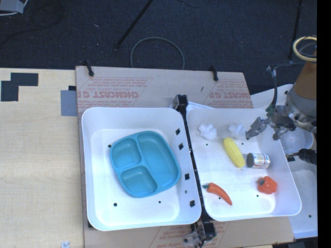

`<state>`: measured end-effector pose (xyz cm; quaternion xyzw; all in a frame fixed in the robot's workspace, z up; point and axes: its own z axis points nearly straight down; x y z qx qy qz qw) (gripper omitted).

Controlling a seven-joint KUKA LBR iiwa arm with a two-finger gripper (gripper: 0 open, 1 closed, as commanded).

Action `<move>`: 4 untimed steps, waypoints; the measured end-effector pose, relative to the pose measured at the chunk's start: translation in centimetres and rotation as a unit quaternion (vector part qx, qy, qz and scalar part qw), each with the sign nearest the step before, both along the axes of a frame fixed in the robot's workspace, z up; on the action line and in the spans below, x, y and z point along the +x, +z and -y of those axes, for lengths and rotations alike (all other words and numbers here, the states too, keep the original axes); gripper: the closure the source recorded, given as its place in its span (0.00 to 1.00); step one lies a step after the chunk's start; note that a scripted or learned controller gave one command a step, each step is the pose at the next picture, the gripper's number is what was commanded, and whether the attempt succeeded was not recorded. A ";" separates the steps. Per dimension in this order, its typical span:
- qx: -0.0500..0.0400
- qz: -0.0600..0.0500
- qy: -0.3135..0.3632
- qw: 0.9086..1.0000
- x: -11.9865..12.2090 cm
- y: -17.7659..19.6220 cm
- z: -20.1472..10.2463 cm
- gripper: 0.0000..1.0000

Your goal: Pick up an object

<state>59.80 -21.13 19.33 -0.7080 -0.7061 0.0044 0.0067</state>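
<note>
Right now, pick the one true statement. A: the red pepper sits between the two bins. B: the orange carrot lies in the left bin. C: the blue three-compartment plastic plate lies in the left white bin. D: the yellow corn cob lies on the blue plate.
C: the blue three-compartment plastic plate lies alone in the left white bin, while the yellow corn cob, orange carrot and red pepper all lie in the right white bin.

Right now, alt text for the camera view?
The gripper hovers with fingers open over the right bin's far right corner, holding nothing. That bin holds corn, a can, a carrot and a tomato; the left bin holds a blue plate.
</note>
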 end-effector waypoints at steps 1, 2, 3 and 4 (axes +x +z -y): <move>-0.002 0.007 0.001 1.000 0.3 0.9 0.0 0.00; -0.001 0.005 0.002 1.000 0.0 -5.4 -0.7 0.00; -0.004 0.014 0.001 1.000 0.5 -9.7 -0.5 0.00; -0.006 0.023 0.001 1.000 0.9 -8.1 -0.5 1.00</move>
